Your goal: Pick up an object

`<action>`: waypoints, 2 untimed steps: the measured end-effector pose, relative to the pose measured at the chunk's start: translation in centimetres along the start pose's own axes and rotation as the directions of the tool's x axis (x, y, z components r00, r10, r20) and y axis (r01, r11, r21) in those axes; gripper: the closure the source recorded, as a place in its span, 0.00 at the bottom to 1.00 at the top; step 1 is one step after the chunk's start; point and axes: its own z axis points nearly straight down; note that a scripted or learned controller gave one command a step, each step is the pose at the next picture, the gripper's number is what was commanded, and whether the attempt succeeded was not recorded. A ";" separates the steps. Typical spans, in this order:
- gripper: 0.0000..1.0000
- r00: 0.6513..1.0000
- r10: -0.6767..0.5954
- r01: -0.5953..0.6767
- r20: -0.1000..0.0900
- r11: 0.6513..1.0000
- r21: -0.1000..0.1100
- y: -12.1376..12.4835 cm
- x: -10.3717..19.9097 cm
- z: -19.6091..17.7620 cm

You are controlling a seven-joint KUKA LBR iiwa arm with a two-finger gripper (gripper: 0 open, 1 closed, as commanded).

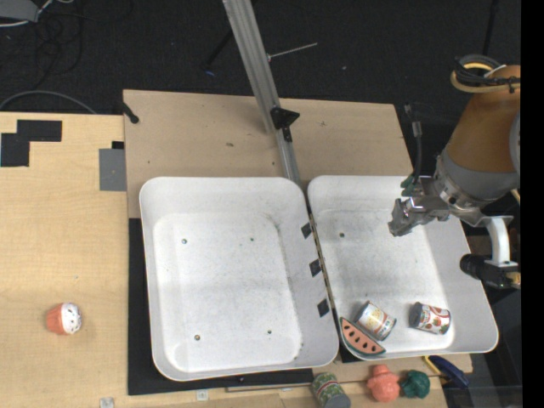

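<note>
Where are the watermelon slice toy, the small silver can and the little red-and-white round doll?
Watermelon slice toy (359, 336), camera view, on its red flesh.
Small silver can (375, 320), camera view, on its side wall.
Little red-and-white round doll (64, 319), camera view, on its body's middle.

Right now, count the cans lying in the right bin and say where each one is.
2. One can lies near the right bin's front edge, beside the watermelon slice. The other can lies to its right, toward the front right corner. Nothing seems to hide more.
</note>
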 end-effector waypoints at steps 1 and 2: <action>1.00 1.000 -0.003 0.003 -0.001 1.000 0.001 1.0 5.1 0.1; 1.00 1.000 -0.003 0.003 -0.003 1.000 0.006 0.7 10.4 1.1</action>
